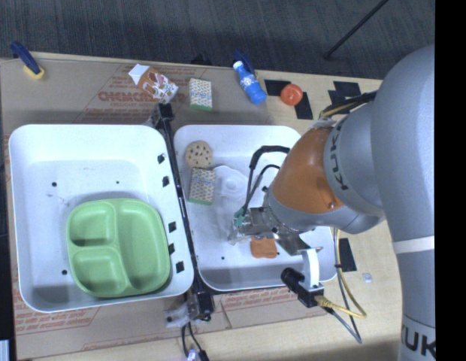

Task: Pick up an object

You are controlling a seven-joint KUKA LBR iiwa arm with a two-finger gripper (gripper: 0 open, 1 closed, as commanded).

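The gripper (pixel 244 228) is lowered into the right bin (pixel 218 277), just beside an orange object (pixel 264 247) near the bin's front edge; whether it is open or closed cannot be told. The approach step is judged to be in hand, and alignment over the orange object is called for next. A cookie (pixel 198 153) and a patterned packet (pixel 202 186) lie toward the bin's rear left corner, and a green divided plate (pixel 117 247) occupies the left bin (pixel 30 145).

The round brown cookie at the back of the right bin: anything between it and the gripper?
Yes, judging from above. The patterned green-and-white packet and a clear, crumpled plastic piece lie between the round brown cookie and the gripper.
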